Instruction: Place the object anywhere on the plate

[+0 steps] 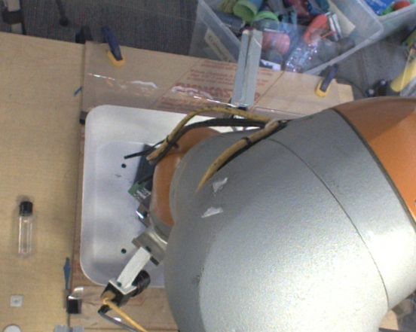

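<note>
No writing can be read anywhere; faint reddish print runs across the clear sheet [203,89] laid on the cardboard behind the bin [103,185], too blurred to make out. The arm [296,249] is a smooth, rounded grey shell with an orange band at upper right, and it covers most of the white bin and everything to its right. Yellow and black cables [190,125] loop over its upper side. The claw [144,187] hangs low over the bin's left part, a dark cluster with a green patch; I cannot tell how it stands, nor where the object or plate lies, since the arm hides them. A white bracket [132,269] juts past the bin's near rim. On the wooden worktop [17,114] to the left lies a small clear vial [25,227] with a dark cap. A clear tub [288,20] of coloured toys stands behind.
</note>
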Tool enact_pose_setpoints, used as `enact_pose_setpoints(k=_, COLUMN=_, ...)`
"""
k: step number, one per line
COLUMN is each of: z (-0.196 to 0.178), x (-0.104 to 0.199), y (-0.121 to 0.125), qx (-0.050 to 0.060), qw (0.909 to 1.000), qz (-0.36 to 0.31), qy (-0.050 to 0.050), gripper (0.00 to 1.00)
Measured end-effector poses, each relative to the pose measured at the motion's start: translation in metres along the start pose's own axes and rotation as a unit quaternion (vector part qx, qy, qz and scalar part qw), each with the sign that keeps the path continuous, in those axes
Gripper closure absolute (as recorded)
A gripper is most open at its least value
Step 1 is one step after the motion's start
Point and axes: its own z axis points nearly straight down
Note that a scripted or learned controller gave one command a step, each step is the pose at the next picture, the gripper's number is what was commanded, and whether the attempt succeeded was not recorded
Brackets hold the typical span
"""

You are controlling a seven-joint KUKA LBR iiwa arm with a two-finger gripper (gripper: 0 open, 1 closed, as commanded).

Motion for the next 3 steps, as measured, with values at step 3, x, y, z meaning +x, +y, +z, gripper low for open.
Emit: enact_pose_setpoints(k=3, z=-0.024, x=0.046, y=0.066, qx=-0.003, qw=0.6747, qz=-0.738, qy=0.001, gripper=1.0)
